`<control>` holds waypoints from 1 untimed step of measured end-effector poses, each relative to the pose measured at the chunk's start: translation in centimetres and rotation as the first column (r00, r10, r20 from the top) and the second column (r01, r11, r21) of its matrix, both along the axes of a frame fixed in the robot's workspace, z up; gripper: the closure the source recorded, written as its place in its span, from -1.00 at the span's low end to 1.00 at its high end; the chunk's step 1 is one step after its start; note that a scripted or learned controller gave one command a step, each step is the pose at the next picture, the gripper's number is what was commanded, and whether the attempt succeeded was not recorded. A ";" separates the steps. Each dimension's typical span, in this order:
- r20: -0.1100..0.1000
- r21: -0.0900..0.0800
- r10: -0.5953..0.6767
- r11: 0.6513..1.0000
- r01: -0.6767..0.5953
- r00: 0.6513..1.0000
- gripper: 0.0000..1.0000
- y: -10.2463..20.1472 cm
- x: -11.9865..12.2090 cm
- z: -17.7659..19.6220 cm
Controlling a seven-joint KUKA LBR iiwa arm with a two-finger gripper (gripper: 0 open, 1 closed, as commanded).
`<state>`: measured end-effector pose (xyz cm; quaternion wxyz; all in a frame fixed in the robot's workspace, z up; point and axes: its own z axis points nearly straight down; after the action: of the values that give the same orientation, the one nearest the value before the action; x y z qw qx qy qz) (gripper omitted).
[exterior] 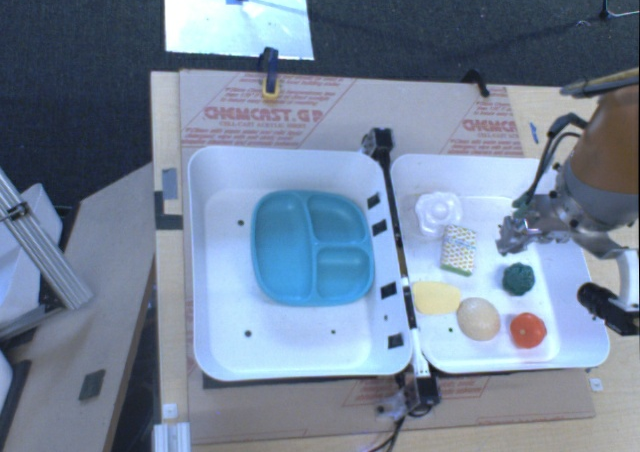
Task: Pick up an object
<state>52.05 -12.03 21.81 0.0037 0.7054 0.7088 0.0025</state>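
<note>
The right bin [560, 355] holds several small items: a white flower-shaped piece [438, 210], a yellow-green checkered block [459, 249], a yellow piece [436, 297], a tan egg [479, 319], a red-orange tomato [528, 330] and a dark green lump [518, 278]. My gripper [514, 235] hangs over the right bin, just above and slightly left of the green lump, right of the checkered block. Nothing shows between its fingertips. The arm's orange band [612, 145] comes in from the right.
The left bin [215, 270] holds a blue divided plate [310, 247]. Black clips [381, 230] run along the divider between the bins. A yellow clamp [271, 85] sits at the bench's back edge. A metal rail [40, 255] lies far left.
</note>
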 end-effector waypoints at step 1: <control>0.000 0.000 0.000 1.000 0.000 1.000 1.00 0.0 0.2 5.4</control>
<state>52.25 -12.06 27.23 0.0036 0.7054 0.7088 0.0023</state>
